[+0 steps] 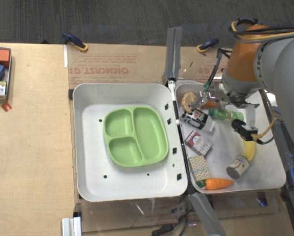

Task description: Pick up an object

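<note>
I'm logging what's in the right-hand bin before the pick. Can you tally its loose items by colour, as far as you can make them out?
Orange: 1, the carrot
Yellow: 1, the banana
Green: 1, the green item near the gripper
Grey/silver: 1, the can
Printed cards or packets: 3
Tan: 1, the round item
Total: 8; the arm may hide others.

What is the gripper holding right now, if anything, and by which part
It cannot be told. The gripper sits low at the far end of the right bin, among the clutter near a green bottle, and no object shows between its fingers.
</note>
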### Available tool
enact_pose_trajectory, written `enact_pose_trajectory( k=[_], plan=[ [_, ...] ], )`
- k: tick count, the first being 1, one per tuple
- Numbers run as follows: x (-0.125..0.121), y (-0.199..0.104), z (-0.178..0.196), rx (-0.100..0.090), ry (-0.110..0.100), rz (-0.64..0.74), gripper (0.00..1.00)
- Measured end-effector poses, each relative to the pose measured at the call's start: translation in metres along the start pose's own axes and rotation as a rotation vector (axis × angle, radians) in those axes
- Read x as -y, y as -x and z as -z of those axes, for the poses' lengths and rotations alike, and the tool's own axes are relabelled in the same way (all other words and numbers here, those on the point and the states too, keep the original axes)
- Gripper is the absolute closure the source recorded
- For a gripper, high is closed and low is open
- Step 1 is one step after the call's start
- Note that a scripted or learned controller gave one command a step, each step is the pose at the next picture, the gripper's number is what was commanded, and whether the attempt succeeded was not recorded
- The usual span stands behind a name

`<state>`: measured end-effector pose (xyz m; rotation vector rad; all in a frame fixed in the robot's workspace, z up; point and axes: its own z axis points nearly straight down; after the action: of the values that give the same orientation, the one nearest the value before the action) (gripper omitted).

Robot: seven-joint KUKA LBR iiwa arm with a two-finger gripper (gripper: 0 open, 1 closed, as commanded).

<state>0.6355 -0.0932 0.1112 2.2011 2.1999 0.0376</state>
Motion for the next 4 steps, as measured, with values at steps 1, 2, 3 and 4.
enact_pose_trajectory(
  k=[1, 2, 3, 4],
  plan=[
    [-0.002, -0.001, 0.011, -0.002, 0.005, 0.001, 1.0],
    [-0.002, -0.001, 0.011, -0.002, 0.005, 0.001, 0.0],
    [-0.001, -0.002, -0.006, -0.001, -0.013, 0.005, 0.0],
    [-0.002, 0.001, 0.005, 0.003, -0.008, 0.005, 1.0]
  ],
)
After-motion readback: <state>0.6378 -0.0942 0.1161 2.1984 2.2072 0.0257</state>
